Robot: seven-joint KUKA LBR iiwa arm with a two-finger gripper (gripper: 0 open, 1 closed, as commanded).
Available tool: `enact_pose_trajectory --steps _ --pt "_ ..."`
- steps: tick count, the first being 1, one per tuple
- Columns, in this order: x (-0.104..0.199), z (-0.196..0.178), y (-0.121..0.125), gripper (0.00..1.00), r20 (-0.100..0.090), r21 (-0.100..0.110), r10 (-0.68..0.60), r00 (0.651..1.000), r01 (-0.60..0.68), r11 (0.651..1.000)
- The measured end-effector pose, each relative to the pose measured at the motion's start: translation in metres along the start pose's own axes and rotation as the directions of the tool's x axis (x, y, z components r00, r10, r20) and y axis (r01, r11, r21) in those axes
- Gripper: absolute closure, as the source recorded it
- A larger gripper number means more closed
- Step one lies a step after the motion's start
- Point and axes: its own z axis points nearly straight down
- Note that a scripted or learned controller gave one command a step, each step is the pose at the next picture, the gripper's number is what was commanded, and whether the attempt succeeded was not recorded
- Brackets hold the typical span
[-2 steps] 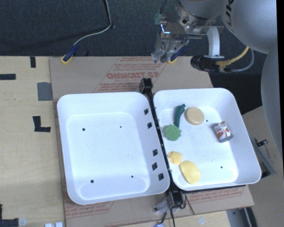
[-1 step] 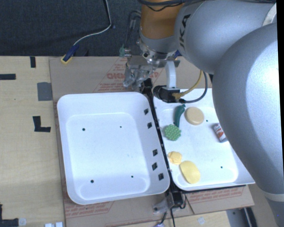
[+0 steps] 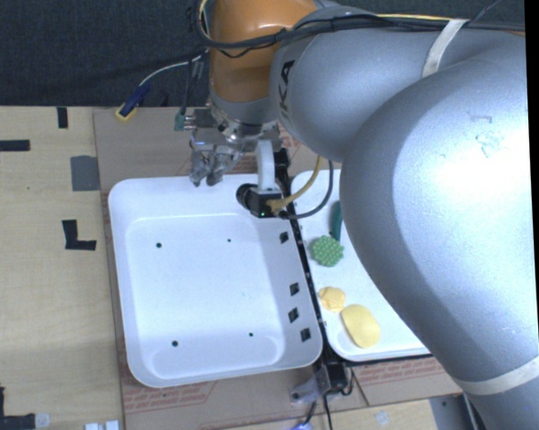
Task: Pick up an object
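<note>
My gripper (image 3: 208, 173) hangs over the far rim of the left bin (image 3: 120, 261), below the orange wrist band. Its fingers look shut, with nothing between them. In the right bin (image 3: 382, 347), a knobbly green ball (image 3: 326, 250) lies close to the divider. A small yellow piece (image 3: 332, 297) and a larger yellow oval (image 3: 360, 326) lie nearer the front. A dark teal object (image 3: 337, 220) shows partly behind the green ball. The grey arm hides most of the right bin.
The bulky arm (image 3: 427, 158) spans the upper right and overhangs the right bin. A black cable with clips (image 3: 295, 289) runs along the wall between the bins. Brown cardboard (image 3: 106, 145) lies under the bins on the wooden bench.
</note>
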Motion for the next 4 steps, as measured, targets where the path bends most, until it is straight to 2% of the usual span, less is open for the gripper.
enact_pose_trajectory --steps 1,2,3,4 --pt "0.053 0.008 0.001 1.0 0.0 -0.006 0.001 1.0 -0.001 1.0" --pt "0.065 -0.169 0.002 1.0 -0.007 -0.025 0.002 1.0 -0.002 1.0" --pt "0.063 -0.287 -0.02 1.0 -0.005 -0.021 0.003 1.0 -0.003 1.0" --pt "0.064 -0.214 -0.087 1.0 0.003 0.003 0.003 1.0 -0.003 1.0"
